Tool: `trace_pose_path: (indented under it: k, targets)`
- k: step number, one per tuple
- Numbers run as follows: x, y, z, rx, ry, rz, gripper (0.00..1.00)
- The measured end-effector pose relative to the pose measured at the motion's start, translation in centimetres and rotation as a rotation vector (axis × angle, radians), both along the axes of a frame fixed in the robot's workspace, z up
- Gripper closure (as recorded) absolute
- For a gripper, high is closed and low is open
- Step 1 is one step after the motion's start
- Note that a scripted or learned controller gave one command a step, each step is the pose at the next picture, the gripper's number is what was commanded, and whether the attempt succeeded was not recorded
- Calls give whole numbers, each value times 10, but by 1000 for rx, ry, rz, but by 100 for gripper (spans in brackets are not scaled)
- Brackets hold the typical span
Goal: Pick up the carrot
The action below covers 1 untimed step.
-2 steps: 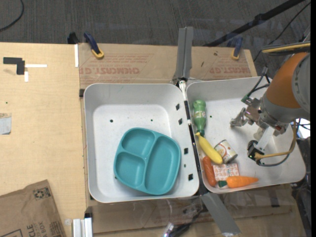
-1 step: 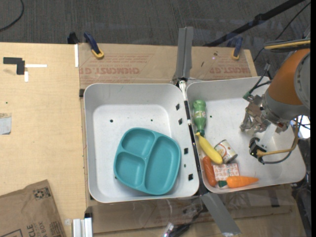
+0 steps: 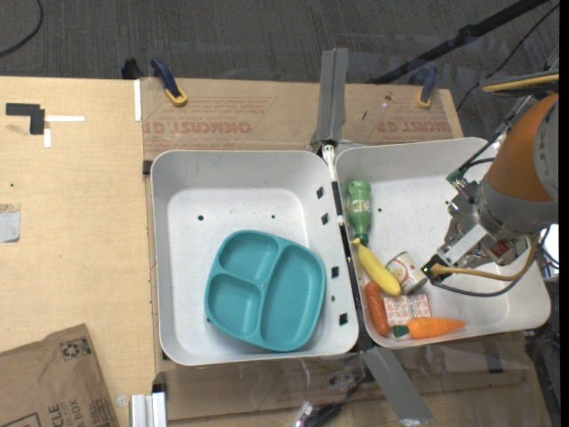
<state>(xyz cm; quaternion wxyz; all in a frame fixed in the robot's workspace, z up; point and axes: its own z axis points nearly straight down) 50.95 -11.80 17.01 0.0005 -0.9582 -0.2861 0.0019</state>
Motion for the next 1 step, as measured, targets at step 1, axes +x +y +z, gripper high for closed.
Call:
trace_pose_path:
  k: [1]
  targets:
    - [-33, 22, -5, 1, 2, -32, 100]
